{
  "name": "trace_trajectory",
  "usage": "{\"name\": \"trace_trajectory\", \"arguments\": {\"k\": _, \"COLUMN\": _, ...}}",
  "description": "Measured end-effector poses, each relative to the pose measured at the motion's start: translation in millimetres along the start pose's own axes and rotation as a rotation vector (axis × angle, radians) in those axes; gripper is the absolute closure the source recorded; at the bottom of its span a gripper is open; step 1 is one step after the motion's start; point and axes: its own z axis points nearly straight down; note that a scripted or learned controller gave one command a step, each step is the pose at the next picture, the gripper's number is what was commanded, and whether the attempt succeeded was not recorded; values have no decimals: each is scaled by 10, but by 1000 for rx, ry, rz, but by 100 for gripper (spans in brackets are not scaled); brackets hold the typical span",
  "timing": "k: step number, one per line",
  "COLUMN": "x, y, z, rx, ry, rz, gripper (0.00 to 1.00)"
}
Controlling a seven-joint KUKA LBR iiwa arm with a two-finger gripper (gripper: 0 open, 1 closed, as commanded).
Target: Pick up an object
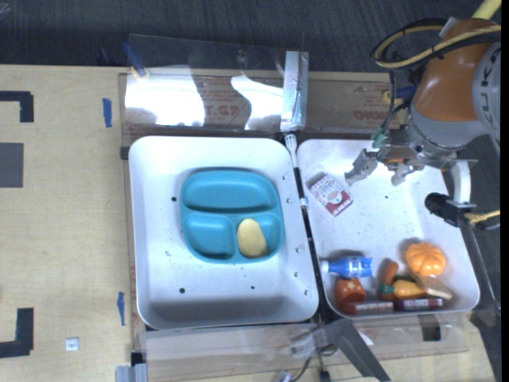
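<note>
Your likeliest target, a small red-and-white packet point(329, 193), lay flat in the right bin's point(374, 237) upper left area. Your gripper point(380, 164) hung just right of it, fingers spread apart, holding nothing. The arm point(453, 94) reached in from the upper right.

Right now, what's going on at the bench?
The arm reaches in from the right, and its gripper hangs over the far part of the right bin with its fingers apart, holding nothing. A small packet lies just to its left. A bottle, a small pumpkin and other toy food crowd that bin's near edge. In the left bin, a blue tray holds a yellow egg-shaped thing.
</note>
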Motion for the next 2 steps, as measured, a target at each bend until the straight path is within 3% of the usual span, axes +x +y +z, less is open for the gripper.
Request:
{"name": "trace_trajectory", "arguments": {"k": 1, "x": 191, "y": 500, "z": 123, "rx": -1, "ry": 0, "rz": -20, "gripper": 0}}
{"name": "trace_trajectory", "arguments": {"k": 2, "x": -29, "y": 661, "z": 1080, "rx": -8, "ry": -2, "rz": -35, "gripper": 0}}
